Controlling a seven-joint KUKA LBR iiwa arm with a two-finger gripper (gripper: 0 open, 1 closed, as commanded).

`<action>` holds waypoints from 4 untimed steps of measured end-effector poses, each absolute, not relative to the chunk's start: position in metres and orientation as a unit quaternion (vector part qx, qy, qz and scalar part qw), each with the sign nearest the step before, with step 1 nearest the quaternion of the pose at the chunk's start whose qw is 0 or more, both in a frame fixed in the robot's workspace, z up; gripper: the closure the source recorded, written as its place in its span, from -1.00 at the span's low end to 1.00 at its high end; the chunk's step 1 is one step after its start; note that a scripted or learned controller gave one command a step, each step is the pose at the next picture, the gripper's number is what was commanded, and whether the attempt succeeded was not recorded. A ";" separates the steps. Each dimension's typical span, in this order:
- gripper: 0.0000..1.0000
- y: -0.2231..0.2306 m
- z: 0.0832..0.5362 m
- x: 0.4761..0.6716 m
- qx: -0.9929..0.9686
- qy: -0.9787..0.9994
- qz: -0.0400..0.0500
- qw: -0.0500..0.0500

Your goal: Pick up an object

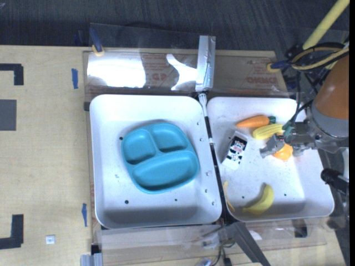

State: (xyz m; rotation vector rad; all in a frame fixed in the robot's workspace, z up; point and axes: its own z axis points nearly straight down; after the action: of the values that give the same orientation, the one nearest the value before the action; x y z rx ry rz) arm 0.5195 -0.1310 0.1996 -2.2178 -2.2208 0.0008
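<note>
Several toys are crowded beside the gripper (pixel 275 146). Jaw state cannot be told; the corn (pixel 268 131) could be knocked aside

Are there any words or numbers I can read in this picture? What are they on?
No text here can be read.
Cardboard behind the bins: reddish print, too blurred.
Small card in the right bin: dark and red marks, too small.

left bin (pixel 102 165): blue tray (pixel 160 156) | right bin (pixel 310 201): banana (pixel 259 199), carrot (pixel 252 121), corn (pixel 267 131)
</note>
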 end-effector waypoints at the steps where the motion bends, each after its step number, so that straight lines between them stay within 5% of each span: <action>1: -1.00 -0.181 0.152 0.564 -0.673 -0.739 0.001 0.000; 2: 1.00 -0.181 0.164 0.566 -0.673 -0.740 -0.002 -0.004; 3: 1.00 -0.180 0.175 0.567 -0.673 -0.740 -0.003 -0.006; 4: -1.00 -0.180 0.174 0.567 -0.673 -0.740 -0.002 -0.005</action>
State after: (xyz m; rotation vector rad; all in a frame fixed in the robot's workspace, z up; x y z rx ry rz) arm 0.5670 -0.1804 0.1742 -2.1209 -2.3318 -0.0070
